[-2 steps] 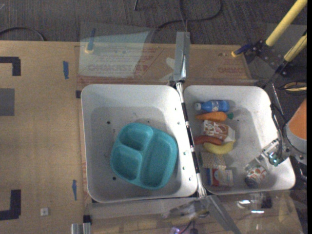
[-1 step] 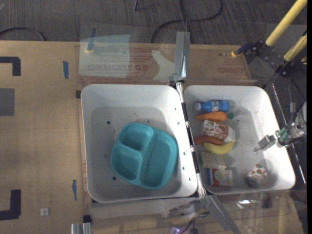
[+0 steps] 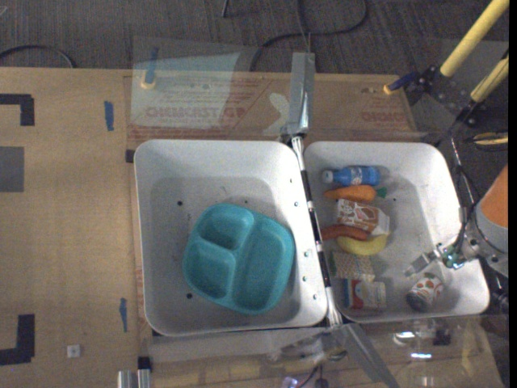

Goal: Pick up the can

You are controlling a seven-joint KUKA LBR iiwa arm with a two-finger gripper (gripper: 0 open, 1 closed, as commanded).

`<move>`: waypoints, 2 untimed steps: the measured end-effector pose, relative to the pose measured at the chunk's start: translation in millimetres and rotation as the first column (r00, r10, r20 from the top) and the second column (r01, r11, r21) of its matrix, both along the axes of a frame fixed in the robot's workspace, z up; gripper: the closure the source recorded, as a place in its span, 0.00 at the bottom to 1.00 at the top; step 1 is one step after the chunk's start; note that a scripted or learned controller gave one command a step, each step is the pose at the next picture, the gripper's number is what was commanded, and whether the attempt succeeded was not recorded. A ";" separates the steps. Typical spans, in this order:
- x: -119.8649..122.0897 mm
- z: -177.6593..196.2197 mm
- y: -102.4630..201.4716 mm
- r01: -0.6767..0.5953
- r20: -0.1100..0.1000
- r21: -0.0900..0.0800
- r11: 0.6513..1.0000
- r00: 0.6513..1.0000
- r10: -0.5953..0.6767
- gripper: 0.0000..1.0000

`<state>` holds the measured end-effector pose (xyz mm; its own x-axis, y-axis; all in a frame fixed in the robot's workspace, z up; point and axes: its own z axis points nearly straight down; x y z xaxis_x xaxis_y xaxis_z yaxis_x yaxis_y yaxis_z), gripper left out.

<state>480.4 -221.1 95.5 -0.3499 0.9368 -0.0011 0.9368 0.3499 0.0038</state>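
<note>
The can (image 3: 424, 291) is small and silvery with a reddish label. It lies on its side in the near right corner of the right bin (image 3: 404, 164). My gripper (image 3: 439, 259) reaches in from the right edge of the camera view, just behind the can and slightly to its right. A small gap shows between the two, and nothing is visibly held. The orange band of the arm (image 3: 494, 210) sits at the view's right edge.
Left of the can lie a small red-and-white box (image 3: 363, 293), a banana (image 3: 363, 245), a carton (image 3: 358, 215), a carrot (image 3: 350, 192) and a blue bottle (image 3: 353, 175). A teal divided plate (image 3: 239, 256) fills the left bin (image 3: 161, 168). The bin wall stands close to the can's right.
</note>
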 end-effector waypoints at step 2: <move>2.3 -6.9 8.7 0.208 0.002 0.001 0.978 0.978 -0.208 0.00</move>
<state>482.7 -212.4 88.6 -0.1473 0.9891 -0.0007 0.9891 0.1473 0.0065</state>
